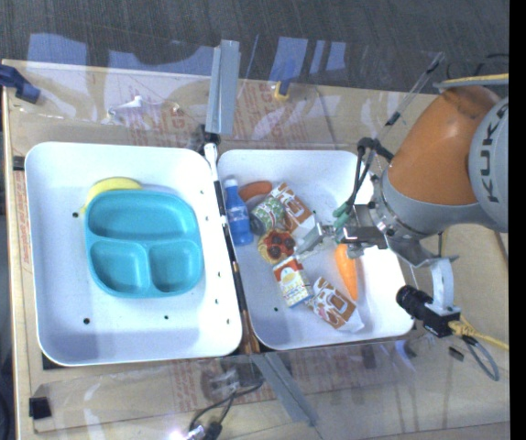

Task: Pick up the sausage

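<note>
Sausage [256, 190]: one, reddish, lying near the back edge of the right bin [373, 330], just beside the blue bottle [236, 212] and the can [269, 215].
Gripper [321, 236]: seen over the middle of the right bin, nothing visibly held (whether the fingers are spread or closed cannot be told).
Step in hand: approach is judged incomplete; travel toward the back-left corner is required, with the fingers set across the sausage, clear of bottle and can.
Count: one carrot [347, 273], one blue tray [144, 244] (left bin [52, 319]), several packets [292, 282].

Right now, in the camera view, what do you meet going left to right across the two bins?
Blue divided tray → blue bottle → sausage → gripper → carrot.
</note>
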